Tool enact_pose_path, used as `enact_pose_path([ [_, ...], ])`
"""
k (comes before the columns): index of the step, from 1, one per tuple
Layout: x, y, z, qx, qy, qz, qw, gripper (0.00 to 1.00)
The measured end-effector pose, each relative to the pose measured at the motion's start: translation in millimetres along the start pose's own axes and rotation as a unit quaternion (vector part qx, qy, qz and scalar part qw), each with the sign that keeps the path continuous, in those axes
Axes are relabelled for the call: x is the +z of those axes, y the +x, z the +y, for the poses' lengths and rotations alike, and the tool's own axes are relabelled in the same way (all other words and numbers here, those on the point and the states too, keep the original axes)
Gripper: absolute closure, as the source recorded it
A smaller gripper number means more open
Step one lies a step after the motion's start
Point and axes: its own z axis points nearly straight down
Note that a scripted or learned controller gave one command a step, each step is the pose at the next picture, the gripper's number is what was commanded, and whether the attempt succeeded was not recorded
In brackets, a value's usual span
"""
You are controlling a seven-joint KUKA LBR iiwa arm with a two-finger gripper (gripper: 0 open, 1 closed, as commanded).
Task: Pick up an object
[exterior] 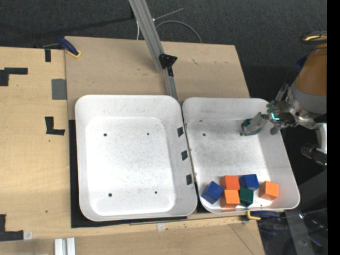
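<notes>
Several small blocks lie clustered at the near edge of the right bin (234, 147): a blue block (212, 191), an orange block (230, 182), another blue block (249, 181), an orange block (231, 197), a green block (246, 196) and an orange block (270, 189) at the far right. My gripper (251, 125) hangs over the far right part of that bin, well away from the blocks, reaching in from the right. Nothing shows between its fingers.
The left bin (130, 155) sits beside the right one, separated by a ridge with black clips. A slanted metal pole (151, 31) rises behind the bins. The wooden bench (32, 142) extends to the left with black tape marks.
</notes>
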Motion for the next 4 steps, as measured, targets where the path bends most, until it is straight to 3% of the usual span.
enact_pose_path([
  [1, -3, 0, 1, 0.0, -0.003, -0.001, 1.0, 0.0],
  [3, 103, 2, 10, -0.001, 0.0, 0.0, 1.0, 0.0],
  [4, 90, 2, 11, -0.001, -0.002, -0.001, 1.0, 1.0],
])
